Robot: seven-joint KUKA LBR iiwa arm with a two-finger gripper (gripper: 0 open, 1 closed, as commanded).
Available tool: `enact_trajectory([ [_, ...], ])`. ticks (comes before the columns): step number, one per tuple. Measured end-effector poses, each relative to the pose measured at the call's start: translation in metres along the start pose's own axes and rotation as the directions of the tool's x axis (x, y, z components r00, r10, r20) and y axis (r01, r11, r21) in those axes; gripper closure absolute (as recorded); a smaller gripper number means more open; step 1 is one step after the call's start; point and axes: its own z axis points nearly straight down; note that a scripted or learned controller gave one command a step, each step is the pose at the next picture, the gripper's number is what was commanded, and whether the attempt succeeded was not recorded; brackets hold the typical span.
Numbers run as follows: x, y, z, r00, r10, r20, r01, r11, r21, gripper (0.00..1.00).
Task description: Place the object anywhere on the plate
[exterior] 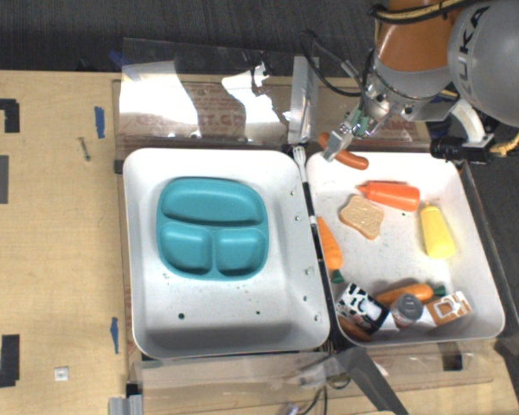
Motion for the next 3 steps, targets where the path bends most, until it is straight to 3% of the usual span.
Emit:
enact_trajectory([
  [1, 0.061, -0.017, 0.060, 0.999, -0.047, -0.007, 0.047, 0.999, 0.004, 1.00],
  [2, 0.149, -0.007, 0.053, 0.983, -0.181, -0.007, 0.181, 0.984, 0.001, 1.00],
  [3, 0.147, -0.008, 0.053, 0.984, -0.178, -0.006, 0.178, 0.984, 0.002, 0.00],
])
